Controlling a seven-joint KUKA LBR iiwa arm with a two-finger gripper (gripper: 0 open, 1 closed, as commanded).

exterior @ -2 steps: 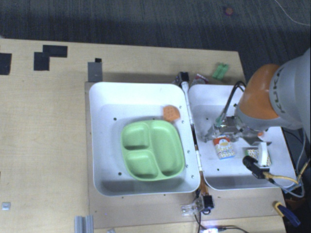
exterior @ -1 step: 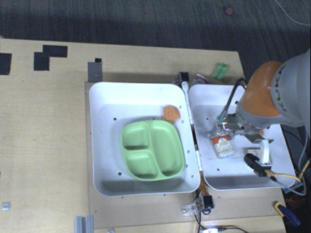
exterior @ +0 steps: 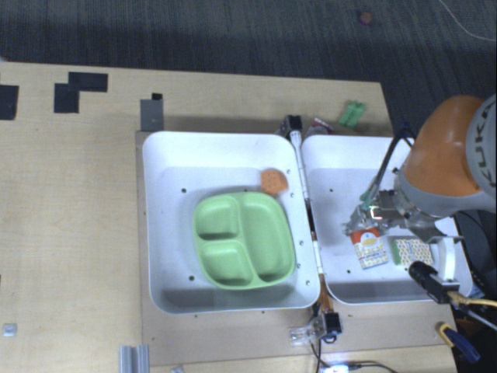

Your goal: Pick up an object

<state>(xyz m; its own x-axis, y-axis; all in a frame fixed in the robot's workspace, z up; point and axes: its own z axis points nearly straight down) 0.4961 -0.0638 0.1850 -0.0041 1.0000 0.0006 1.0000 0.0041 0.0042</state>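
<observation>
White right bin [exterior: 342, 169]: we have the gripper [exterior: 371, 217] low over a small carton [exterior: 370, 249], which lies just below it, touching or nearly, long axis roughly top-to-bottom. Can't tell jaw opening or any hold. Green packet [exterior: 410, 250] sits beside it.

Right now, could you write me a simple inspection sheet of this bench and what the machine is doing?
Surface: pale wooden bench bearing two shallow white bins, left bin and right bin.
Job's things: green three-compartment plastic tray and round orange disc in left bin; small white-and-orange carton and green-patterned packet in right bin.
Clutter: green item on the bench beyond the bins.
Gripper: grey two-finger gripper low over the carton; grasp unclear.
Cables: thin wire on the floor.
Surroundings: dark carpet.
</observation>
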